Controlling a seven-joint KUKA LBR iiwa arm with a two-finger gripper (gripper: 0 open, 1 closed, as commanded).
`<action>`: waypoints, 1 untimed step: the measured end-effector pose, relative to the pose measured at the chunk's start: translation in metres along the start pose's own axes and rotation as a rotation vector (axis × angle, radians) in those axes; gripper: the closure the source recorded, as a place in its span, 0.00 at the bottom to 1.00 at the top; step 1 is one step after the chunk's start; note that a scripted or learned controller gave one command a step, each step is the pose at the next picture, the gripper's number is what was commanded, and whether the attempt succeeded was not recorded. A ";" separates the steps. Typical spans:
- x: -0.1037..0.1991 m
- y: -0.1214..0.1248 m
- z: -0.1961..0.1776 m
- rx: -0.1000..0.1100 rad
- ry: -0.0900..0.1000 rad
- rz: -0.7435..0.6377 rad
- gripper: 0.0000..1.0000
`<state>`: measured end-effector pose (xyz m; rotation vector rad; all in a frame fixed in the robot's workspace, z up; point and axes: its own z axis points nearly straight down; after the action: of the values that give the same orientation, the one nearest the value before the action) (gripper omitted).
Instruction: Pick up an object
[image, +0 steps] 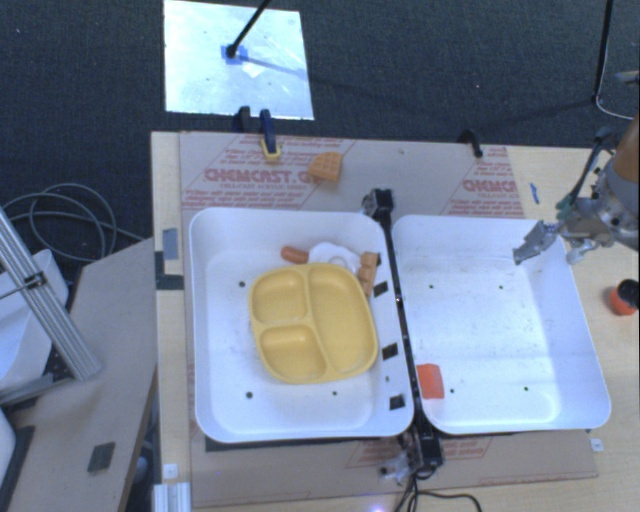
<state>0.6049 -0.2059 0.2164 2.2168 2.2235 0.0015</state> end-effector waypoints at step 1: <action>0.054 -0.053 -0.153 -0.016 -0.001 -0.006 0.00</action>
<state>0.5509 -0.1517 0.3691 2.2010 2.2218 0.0178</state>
